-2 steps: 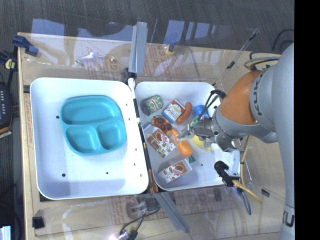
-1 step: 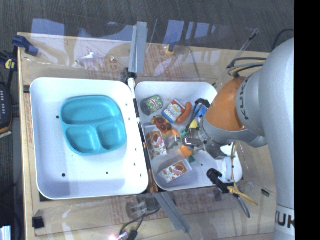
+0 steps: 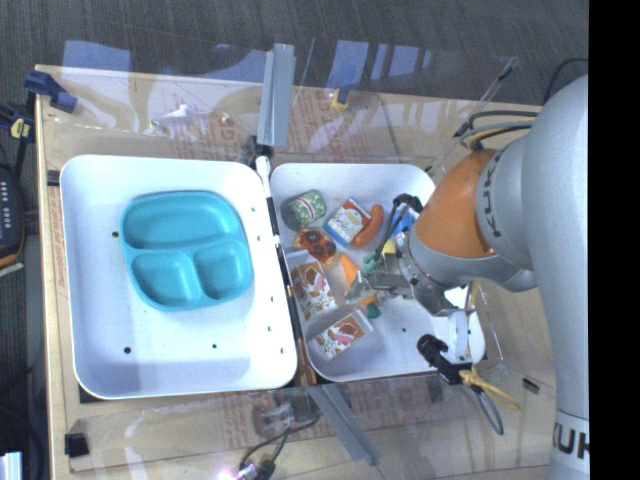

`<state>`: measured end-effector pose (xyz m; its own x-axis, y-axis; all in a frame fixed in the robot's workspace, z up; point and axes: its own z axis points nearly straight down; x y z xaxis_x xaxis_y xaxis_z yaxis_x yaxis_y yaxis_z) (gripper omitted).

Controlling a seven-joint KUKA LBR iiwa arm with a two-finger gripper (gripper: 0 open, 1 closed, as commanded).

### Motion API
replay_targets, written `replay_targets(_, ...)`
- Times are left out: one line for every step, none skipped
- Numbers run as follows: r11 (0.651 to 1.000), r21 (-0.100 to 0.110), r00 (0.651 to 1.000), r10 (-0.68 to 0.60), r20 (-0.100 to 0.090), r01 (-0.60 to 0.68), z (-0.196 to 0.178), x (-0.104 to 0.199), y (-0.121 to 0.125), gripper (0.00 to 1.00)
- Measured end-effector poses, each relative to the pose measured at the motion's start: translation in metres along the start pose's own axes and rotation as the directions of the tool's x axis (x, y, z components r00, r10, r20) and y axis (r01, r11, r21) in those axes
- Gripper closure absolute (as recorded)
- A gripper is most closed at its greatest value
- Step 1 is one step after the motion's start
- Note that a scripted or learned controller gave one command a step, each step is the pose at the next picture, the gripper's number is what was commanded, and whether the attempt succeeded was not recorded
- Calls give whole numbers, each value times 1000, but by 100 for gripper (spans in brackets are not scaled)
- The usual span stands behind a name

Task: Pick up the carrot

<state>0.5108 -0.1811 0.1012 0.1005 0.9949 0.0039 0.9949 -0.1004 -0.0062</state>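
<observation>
So my claw is down inside the right bin, hanging over the pile of toy food near the middle. Honestly can't tell from this angle how wide it's open or whether it has anything, my own wrist with the orange band blocks most of it.

The carrot is lying in the upper half of that same bin, orange, tilted on a slant, just beside a little red and blue carton on its left. It's a bit above my claw, close but apart from it as far as I can see.

Other stuff in there: a green can up near the top left corner, a dark red tomato-looking thing under it, an orange wedge, and two flat snack packets lower down.

The left bin has a teal divided tray sitting in it. Both bins sit side by side on the desk.
</observation>
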Motion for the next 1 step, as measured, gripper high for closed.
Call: replay_targets(1000, -4, 1000, -11, 3, 12, -123, 82, 23, 100)
